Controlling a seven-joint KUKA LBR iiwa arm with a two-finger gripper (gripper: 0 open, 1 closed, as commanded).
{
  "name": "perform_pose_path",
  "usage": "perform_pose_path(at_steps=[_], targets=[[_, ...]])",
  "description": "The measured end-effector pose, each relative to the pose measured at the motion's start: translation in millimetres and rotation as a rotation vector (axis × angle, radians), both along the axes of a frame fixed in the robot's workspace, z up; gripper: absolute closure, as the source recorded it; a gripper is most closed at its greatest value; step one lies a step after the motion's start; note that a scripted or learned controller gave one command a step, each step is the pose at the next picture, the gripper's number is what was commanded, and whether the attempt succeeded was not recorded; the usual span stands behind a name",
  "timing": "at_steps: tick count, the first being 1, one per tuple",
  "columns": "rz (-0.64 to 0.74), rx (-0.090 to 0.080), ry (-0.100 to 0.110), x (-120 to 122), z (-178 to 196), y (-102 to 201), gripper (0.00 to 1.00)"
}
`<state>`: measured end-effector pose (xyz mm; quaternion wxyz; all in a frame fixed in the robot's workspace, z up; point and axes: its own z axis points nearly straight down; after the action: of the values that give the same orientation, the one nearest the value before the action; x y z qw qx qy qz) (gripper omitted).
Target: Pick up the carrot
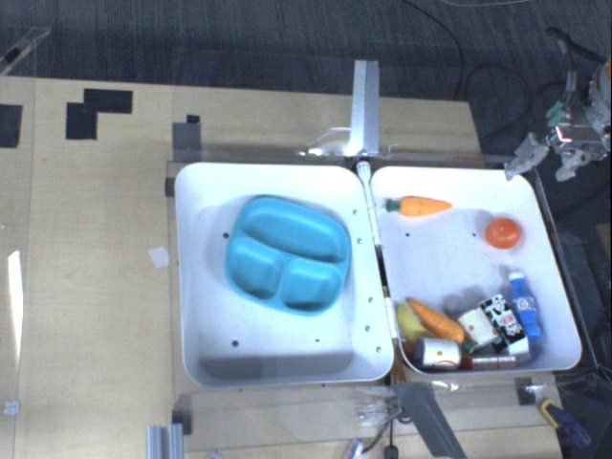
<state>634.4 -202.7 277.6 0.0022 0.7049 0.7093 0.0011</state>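
Pale wooden bench (86, 285) carries two white bins side by side. Left bin (206, 342) holds one blue divided tray (287, 253), near its middle. Right bin (469, 247) holds two carrots: one carrot (423, 206) lies alone near the far left corner, a second carrot (436, 319) lies in the near-edge clutter with a jumble of small packages (497, 325), overlapping and hard to make out. One orange ball (503, 231) sits near the far right corner. Gripper (564, 146), past the far right corner, is cut off; its opening I cannot tell
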Motion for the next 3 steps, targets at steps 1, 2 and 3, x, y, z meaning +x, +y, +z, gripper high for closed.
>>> perform_pose_path(at_steps=[1, 2, 3], targets=[[0.315, -0.001, 0.000, 21.1, -86.6, 26.9, 0.00], [0.434, -0.004, 0.008, 34.5, -188.3, 75.6, 0.00], [0.437, -0.008, -0.004, 37.3, -176.4, 76.6, 1.00]])
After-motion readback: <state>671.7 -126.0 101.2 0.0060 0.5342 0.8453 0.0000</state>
